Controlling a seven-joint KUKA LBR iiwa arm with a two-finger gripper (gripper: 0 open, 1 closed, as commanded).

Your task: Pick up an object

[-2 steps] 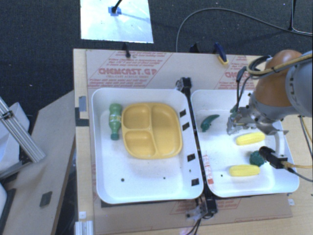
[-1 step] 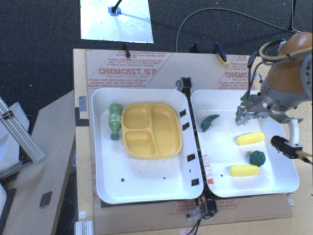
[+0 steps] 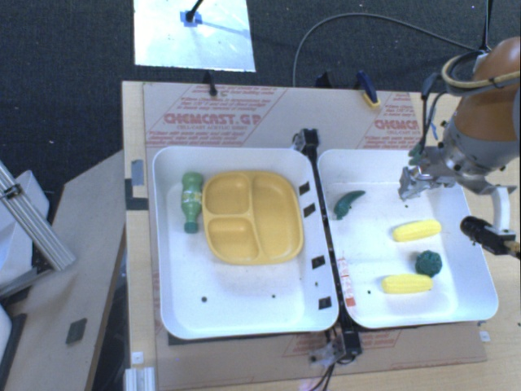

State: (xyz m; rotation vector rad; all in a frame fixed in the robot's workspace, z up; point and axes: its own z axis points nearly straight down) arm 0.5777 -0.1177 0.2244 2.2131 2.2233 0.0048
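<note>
In the right bin (image 3: 383, 316) lie a dark green pepper (image 3: 349, 203) near the left wall, a yellow corn cob (image 3: 417, 231), a second yellow corn cob (image 3: 407, 283) toward the front, and a dark green broccoli piece (image 3: 428, 262) between them. My gripper (image 3: 409, 187) hangs over the bin's back right part, above and behind the upper corn cob, with nothing visible between its fingers. The left bin (image 3: 175, 300) holds a yellow divided plate (image 3: 248, 217) and a green bottle (image 3: 191, 202) lying along the plate's left side.
A black clip strip (image 3: 321, 235) runs along the seam between the two bins. The bins rest on a cardboard sheet (image 3: 220, 116) on the bench. A black part of the arm (image 3: 488, 236) sticks out over the right bin's right rim. Cables (image 3: 342, 23) trail behind the bench.
</note>
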